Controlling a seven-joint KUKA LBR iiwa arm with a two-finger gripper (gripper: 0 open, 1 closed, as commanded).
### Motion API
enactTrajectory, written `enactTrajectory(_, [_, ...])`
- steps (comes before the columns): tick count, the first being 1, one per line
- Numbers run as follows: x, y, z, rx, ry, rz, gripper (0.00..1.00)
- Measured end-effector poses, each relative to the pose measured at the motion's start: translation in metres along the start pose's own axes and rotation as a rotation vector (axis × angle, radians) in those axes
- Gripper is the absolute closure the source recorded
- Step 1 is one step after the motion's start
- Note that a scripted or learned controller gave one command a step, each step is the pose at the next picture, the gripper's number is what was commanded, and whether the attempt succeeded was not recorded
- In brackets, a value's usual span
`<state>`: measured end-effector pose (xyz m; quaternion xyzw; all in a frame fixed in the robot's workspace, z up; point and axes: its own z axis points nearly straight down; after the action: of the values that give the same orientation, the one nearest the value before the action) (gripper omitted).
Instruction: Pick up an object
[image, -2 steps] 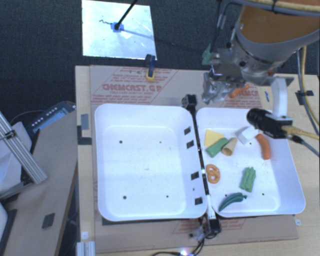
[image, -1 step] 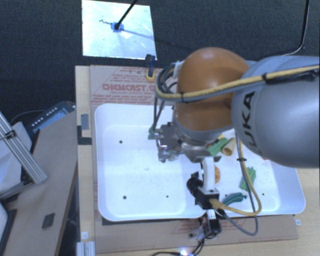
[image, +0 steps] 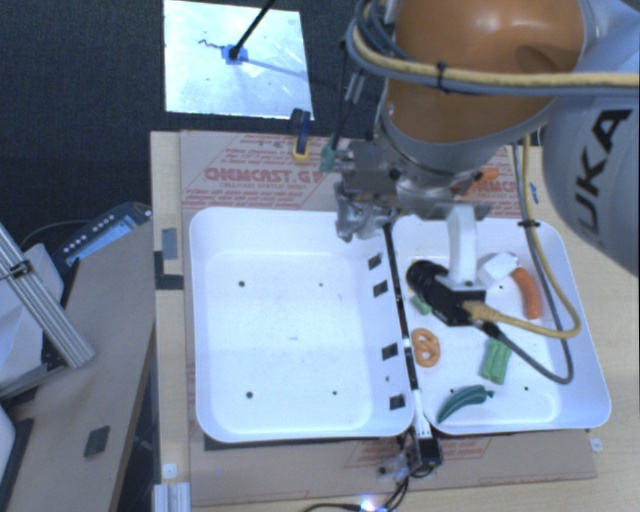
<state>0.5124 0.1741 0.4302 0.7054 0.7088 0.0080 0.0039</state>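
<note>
camera view | gripper above divider, far rim | state: cannot tell | pretzel beside divider

One fixed camera above the bench, slanted downward, both bins framed, arm close, upper right.

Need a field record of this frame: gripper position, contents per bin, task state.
gripper: over the far end of the divider between the bins
held: no object seen in it
left bin: no loose objects visible
right bin: pretzel, green block, dark green curved piece, orange sausage-shaped piece, white piece
task state: nothing picked up yet
</note>
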Motion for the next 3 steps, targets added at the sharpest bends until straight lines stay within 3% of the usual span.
enactTrajectory(1, [0.049, -0.029, 0.086, 0.024, -0.007, -0.005, 1.00])
enactTrajectory(2, [0.046, 0.006, -0.066, -0.002, 0.002, 0.000, 1.00])
enactTrajectory(3, [0.060, -0.012, 0.056, 0.028, -0.010, -0.001, 1.00])
